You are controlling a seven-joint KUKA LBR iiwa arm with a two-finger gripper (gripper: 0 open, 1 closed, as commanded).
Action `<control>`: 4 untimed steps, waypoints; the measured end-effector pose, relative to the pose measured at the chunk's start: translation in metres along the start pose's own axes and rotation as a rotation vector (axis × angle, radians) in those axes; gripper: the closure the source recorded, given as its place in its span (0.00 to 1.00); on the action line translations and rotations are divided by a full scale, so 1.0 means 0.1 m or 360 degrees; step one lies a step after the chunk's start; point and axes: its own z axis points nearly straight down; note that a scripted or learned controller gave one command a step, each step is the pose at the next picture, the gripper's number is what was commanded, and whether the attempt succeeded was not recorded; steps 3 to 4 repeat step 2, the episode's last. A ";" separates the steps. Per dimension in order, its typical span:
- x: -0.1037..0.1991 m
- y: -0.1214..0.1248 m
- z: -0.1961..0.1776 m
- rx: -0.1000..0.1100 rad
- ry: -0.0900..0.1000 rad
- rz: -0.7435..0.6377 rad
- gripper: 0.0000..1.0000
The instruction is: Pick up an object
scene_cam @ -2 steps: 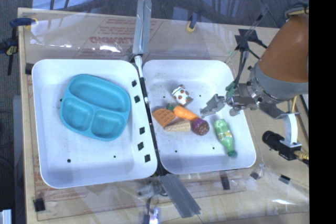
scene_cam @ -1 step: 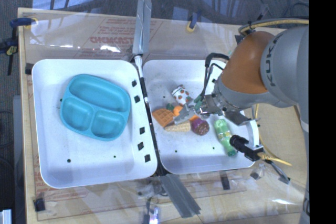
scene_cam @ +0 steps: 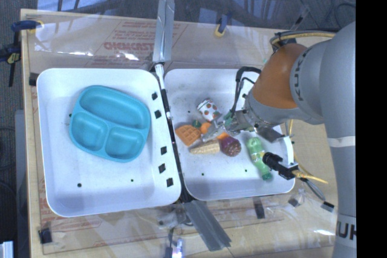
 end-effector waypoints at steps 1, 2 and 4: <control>0.00 0.00 -0.10 0.0001 -0.0004 -0.0011 1.00; 0.44 0.11 -1.36 -0.0007 -0.0002 0.0087 1.00; 0.44 0.11 -1.36 -0.0007 -0.0002 0.0087 1.00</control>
